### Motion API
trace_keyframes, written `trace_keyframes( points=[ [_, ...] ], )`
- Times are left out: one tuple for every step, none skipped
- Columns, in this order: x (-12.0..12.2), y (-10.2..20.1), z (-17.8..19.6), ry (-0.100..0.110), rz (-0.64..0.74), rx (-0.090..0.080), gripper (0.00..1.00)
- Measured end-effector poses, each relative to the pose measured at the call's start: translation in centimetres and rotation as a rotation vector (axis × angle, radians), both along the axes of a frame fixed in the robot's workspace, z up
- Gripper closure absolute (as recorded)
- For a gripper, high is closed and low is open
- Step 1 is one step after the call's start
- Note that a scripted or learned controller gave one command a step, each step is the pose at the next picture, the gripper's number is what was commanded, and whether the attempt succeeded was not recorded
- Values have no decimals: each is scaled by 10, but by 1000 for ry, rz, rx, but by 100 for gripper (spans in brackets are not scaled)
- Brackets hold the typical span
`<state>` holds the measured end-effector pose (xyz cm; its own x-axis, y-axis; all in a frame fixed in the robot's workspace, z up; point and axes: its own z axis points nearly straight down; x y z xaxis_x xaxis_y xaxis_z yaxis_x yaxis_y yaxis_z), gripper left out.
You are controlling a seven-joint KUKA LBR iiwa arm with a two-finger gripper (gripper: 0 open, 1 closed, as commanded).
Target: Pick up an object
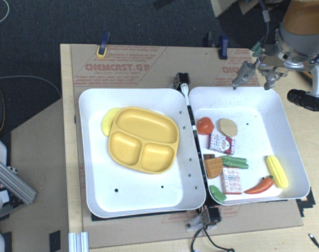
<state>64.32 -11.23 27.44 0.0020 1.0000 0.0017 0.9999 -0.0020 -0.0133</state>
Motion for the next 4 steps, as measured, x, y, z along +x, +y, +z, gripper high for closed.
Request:
trace_keyframes(
  points=[
    [2,0,8,-13,3,-2,0],
    [9,2,-38,-8,4,-1,0],
    [9,3,-102,-6,2,-1,0],
    [7,8,-146,-7,3,-1,0]
  ],
)
